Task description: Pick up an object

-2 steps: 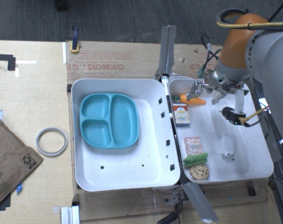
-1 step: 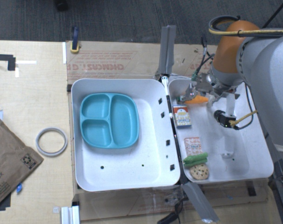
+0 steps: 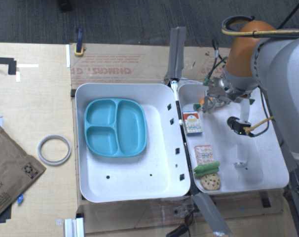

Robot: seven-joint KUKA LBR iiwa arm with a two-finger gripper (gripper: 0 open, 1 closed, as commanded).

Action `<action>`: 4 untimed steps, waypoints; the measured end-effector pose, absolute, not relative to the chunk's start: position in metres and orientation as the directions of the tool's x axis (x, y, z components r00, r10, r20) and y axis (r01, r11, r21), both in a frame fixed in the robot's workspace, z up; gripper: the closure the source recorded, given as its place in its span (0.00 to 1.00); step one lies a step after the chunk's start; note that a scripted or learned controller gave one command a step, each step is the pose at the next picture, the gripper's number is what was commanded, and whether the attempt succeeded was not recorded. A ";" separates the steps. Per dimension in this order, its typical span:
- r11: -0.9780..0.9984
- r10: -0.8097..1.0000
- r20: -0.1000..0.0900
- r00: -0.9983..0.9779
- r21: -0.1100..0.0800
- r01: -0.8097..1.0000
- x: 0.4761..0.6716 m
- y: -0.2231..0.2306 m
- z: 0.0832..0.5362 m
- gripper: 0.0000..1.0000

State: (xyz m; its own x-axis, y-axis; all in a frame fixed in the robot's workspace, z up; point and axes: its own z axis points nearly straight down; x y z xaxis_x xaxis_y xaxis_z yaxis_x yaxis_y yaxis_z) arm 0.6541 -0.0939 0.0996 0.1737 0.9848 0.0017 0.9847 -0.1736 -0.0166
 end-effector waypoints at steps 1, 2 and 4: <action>-0.090 0.996 -0.001 0.090 -0.004 0.996 0.612 -0.013 0.190 1.00; 0.145 0.989 -0.002 -0.145 -0.002 0.989 0.651 -0.092 0.272 1.00; 0.324 0.946 -0.001 -0.324 -0.001 0.946 0.578 -0.223 0.235 1.00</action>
State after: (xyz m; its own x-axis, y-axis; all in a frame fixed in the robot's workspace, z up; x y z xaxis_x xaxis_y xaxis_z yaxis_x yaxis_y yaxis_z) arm 0.5775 -0.2230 0.2349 -0.3241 0.9460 -0.0014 0.9460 0.3241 -0.0008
